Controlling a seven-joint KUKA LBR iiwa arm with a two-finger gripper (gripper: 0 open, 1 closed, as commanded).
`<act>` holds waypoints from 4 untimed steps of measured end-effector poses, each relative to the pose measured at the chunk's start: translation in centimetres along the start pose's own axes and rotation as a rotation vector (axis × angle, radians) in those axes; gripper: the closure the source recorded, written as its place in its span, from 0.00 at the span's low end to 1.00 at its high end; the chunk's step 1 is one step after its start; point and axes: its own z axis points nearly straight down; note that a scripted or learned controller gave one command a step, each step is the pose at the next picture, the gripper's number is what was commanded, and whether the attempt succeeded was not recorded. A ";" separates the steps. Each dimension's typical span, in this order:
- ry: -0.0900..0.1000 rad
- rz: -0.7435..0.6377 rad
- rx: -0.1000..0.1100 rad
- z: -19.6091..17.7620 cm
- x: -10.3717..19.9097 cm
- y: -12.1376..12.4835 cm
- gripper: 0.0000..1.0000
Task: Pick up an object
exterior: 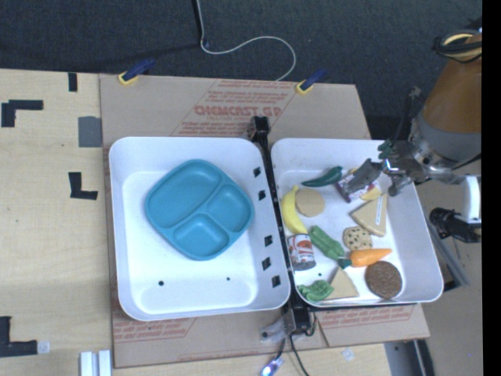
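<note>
While gripper (362, 180) hovers, green pepper (322, 178) lies just left.

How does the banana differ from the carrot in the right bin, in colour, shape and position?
The banana is yellow; the carrot is orange. The banana is curved and lies along the right bin's left wall; the carrot is straight and tapered and lies crosswise, nearer the bin's lower right, just above the brown round patty. Both are toy foods lying flat in the same bin, apart from the gripper.
</note>
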 end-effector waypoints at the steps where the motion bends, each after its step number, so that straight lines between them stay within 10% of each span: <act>1: 0.002 -0.001 0.002 -2.3 3.2 -7.2 0.00; 2: 0.003 -0.005 0.009 6.3 9.4 -7.1 0.00; 3: 0.000 0.000 0.003 4.8 9.0 -7.0 1.00; 4: 0.002 -0.007 0.000 3.5 15.6 -6.9 1.00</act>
